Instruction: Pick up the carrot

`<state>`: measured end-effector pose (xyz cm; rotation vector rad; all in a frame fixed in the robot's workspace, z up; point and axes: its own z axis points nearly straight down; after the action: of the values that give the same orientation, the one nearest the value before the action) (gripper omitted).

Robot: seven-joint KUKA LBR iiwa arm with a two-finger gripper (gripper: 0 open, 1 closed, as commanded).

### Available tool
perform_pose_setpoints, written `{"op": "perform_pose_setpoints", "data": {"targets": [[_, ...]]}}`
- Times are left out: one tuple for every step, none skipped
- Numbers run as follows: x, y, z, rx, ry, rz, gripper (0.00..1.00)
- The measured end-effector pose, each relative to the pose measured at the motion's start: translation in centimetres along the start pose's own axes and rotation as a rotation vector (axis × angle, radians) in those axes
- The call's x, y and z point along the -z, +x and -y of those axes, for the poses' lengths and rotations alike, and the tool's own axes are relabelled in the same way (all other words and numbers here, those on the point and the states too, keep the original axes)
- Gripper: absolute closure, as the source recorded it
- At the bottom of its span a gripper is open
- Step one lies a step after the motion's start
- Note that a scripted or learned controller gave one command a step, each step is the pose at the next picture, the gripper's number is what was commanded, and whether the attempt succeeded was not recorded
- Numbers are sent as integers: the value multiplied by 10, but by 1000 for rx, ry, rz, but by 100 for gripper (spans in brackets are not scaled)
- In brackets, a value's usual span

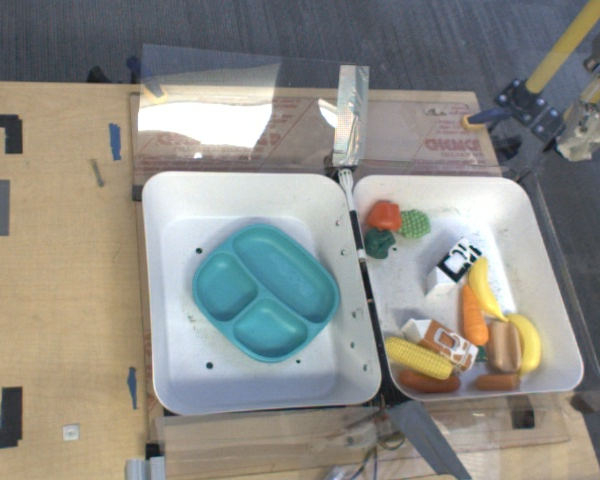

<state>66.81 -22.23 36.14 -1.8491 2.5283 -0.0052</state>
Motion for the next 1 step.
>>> {"op": "perform_pose_setpoints", "data": {"targets": [[-56,0,-2,415,-11,2,100]]}}
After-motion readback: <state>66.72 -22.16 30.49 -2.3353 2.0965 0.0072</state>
